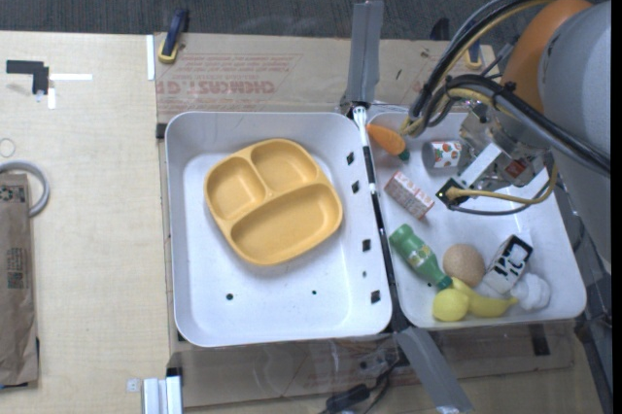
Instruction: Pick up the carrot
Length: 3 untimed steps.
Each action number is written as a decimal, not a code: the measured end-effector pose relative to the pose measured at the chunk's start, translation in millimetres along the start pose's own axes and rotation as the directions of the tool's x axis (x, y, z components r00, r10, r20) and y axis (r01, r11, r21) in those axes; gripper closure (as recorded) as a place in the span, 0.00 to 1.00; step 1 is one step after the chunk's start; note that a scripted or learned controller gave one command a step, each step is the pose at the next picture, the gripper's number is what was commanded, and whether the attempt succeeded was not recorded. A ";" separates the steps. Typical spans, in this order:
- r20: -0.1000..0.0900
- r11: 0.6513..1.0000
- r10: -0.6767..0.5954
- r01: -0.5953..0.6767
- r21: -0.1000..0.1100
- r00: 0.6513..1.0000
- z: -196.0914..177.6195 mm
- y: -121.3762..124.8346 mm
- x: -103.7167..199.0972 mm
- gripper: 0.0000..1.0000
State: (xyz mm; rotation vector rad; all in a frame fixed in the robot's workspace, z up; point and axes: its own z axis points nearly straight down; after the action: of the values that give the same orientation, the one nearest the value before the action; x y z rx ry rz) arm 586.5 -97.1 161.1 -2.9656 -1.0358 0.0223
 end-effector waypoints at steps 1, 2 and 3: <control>-0.008 0.996 0.087 -0.087 -0.003 0.996 -57.3 18.3 68.3 1.00; -0.007 0.996 0.092 -0.092 -0.002 0.996 -118.6 72.8 9.7 1.00; -0.007 0.989 0.146 -0.146 -0.001 0.989 -238.8 109.5 -35.0 1.00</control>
State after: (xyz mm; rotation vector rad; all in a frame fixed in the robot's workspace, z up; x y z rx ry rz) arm 630.4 -203.5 399.8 -3.0338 -0.8154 0.0104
